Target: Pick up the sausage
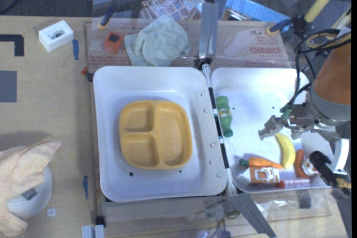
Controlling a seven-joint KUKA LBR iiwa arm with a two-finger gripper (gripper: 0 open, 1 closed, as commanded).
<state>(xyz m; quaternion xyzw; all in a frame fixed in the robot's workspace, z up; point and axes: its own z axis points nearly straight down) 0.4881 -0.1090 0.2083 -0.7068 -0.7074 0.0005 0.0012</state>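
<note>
Over the right bin [245,86], gripper [277,127] hovers with fingers spread, holding nothing. Banana [286,149] just beside it; sausage [301,163] lies beyond banana, near carrot [262,163].

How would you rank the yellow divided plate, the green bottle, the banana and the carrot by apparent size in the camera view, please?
1. Yellow divided plate, by far the largest.
2. Green bottle.
3. Banana and carrot look about alike, so I would not rank them against each other.
</note>
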